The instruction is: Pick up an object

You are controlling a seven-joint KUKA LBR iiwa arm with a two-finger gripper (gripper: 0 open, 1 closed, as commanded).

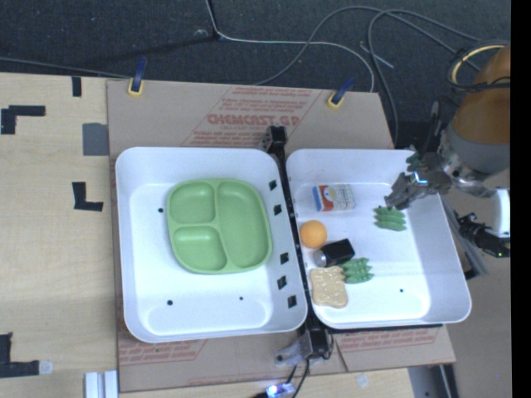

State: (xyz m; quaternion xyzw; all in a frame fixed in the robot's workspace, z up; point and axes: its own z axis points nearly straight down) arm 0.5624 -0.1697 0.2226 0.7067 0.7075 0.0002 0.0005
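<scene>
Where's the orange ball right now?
The orange ball lies in the right bin, near its left wall, below the small carton and just above the black block.

I'm looking down on both bins. My gripper (401,193) hangs low over the right bin (415,301), just above a small green toy (389,218) near its far right side. Toward the divider I see a small carton (333,196), an orange ball (313,234), a black block (337,251), a green leafy piece (358,270) and a tan slice (328,288). The left bin (141,247) holds a green divided plate (220,225).
</scene>
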